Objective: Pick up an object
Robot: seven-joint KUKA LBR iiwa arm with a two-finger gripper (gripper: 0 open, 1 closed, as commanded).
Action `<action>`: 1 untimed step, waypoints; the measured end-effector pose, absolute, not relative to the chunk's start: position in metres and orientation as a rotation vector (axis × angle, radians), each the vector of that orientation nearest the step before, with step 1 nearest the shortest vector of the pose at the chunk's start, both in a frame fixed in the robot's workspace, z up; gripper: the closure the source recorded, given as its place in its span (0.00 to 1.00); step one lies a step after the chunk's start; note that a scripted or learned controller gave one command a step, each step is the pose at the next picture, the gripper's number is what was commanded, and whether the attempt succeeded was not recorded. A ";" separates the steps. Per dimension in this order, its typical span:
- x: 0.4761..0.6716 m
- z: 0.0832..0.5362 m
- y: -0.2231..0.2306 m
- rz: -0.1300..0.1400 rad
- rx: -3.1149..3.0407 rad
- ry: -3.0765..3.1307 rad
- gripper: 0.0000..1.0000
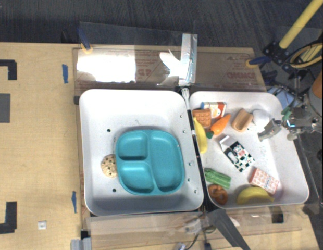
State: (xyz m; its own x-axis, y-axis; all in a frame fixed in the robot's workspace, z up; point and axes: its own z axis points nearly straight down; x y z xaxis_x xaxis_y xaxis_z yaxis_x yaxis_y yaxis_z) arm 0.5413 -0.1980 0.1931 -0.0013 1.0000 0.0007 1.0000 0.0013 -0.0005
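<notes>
Yellow banana [253, 194] by right bin's [298, 163] near rim; gripper [276, 128] above far-right edge, finger state unclear.

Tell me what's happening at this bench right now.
A robot arm reaches in from the right, its gripper over the upper right edge of the right bin with nothing between its fingers. That bin holds toy food: a banana, a carrot, a bread roll and small boxes. The left bin holds a teal divided tray with a cookie beside it. Nothing has been picked up.
</notes>
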 end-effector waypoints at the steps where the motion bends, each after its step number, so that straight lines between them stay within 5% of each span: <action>1: 0.504 0.120 -0.166 -0.014 -2.185 -2.277 0.00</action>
State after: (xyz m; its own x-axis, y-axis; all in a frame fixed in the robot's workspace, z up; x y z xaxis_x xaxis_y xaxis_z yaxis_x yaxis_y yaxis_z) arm 0.5040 -0.1663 0.1202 -0.0411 0.9991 -0.0042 0.9990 0.0412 0.0163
